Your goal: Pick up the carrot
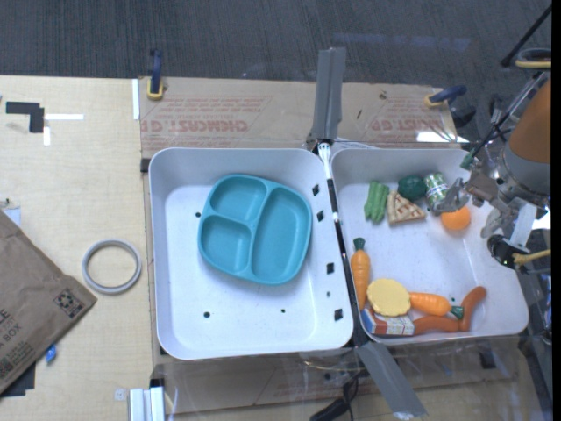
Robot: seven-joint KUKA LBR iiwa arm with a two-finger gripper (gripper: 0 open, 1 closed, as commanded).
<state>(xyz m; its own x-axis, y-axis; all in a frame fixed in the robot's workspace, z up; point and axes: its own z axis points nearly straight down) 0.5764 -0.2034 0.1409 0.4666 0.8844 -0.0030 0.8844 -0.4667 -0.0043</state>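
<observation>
Seemingly before any grasp, the gripper [456,198], grip state unreadable, hovers beside an orange [456,219]; next it must cross to the carrot [360,270].

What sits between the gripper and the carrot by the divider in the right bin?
Nothing visible. The gripper hangs by the orange fruit at the far right; bare bin floor leads to the carrot.
</observation>
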